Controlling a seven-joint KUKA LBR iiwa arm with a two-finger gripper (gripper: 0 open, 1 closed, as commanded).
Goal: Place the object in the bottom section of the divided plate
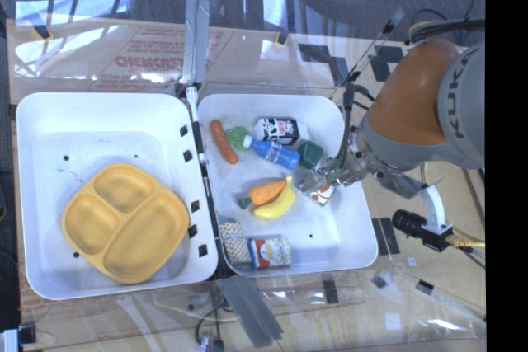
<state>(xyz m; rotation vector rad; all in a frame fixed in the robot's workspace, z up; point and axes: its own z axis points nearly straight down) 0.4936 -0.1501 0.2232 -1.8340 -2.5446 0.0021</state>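
One can (268,251), one banana (276,204), one carrot (267,193), one plate (124,222).

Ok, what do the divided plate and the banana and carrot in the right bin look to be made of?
Divided plate: apparently moulded plastic, matte yellow-orange, one even colour with soft rounded ridges. Banana and carrot: probably toy plastic, smooth with flat, saturated colour and a slight sheen. Neither can be confirmed from looks alone.

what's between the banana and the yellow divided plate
In the camera view, the right bin's bare white floor, then the two bins' adjoining walls with black clips separate the banana from the divided plate in the left bin.
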